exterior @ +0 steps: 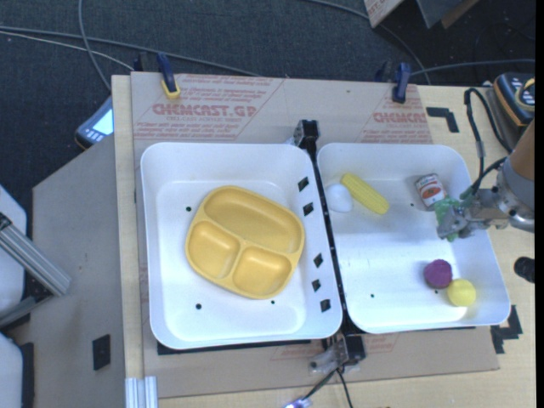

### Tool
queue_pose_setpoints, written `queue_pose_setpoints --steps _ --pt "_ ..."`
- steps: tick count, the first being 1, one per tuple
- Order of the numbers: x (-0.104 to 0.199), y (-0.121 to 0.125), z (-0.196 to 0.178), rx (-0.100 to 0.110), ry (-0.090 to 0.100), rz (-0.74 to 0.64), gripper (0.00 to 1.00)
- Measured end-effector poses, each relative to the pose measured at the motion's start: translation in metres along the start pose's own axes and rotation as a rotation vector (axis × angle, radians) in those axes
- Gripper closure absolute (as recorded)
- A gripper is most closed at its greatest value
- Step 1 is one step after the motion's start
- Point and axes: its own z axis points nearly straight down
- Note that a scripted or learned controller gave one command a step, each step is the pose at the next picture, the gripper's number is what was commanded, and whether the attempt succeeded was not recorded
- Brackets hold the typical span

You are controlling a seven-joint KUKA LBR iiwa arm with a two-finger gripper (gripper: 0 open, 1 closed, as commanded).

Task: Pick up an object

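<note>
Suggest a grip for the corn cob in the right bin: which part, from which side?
Take the corn cob across its middle, from straight above. It lies flat and slanted, running from upper left to lower right, so the narrow width is probably the easiest span for the claw; turn the fingers crosswise to that axis. A white ball touches its left end, so stay off that end.

Red "CHEMCAST GP" print on brown board point(212, 104) behind bins, repeated at right.

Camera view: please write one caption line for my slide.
The tool is low in the right bin near a small can, corn cob and two balls; a yellow divided plate lies in the left bin.
</note>
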Motion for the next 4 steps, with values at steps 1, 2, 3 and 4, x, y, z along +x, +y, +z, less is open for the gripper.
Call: queue_pose_setpoints --steps 1,2,3,4 --pt "0.001 -0.004 -0.063 0.000 0.000 0.001 1.00" --pt "0.001 -0.003 -0.099 0.001 0.000 0.000 1.00" --pt "0.053 0.007 -0.103 0.005 0.004 -0.005 1.00" --pt "0.098 0.004 -0.102 0.008 0.005 -0.004 1.00"
